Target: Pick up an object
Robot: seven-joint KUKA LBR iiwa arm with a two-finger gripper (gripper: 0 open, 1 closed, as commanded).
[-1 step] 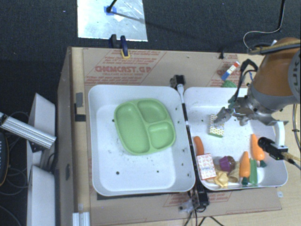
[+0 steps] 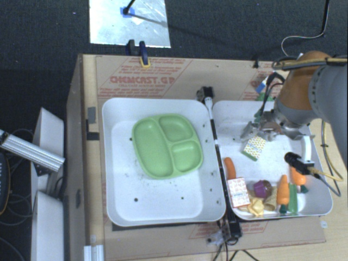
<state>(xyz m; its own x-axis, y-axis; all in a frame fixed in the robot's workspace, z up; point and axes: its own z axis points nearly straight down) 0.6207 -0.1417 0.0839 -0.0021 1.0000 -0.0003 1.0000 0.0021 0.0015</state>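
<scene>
My gripper (image 2: 260,136) hangs over the back half of the right bin (image 2: 321,203), its fingers spread open. Just below its fingertips a small yellow-green patterned box (image 2: 254,147) lies tilted on the bin floor; nothing is between the fingers. Along the bin's front lie an orange carrot (image 2: 230,167), a pink-and-white packet (image 2: 237,192), a purple piece (image 2: 262,188), a yellow piece (image 2: 255,205), a second carrot (image 2: 283,190), a green stick (image 2: 293,198) and a small orange piece (image 2: 298,176).
The left bin (image 2: 122,200) holds a green divided plate (image 2: 167,145). A narrow dark divider (image 2: 215,145) runs between the two bins. The grey and orange arm (image 2: 304,91) reaches in over the right bin's back right corner.
</scene>
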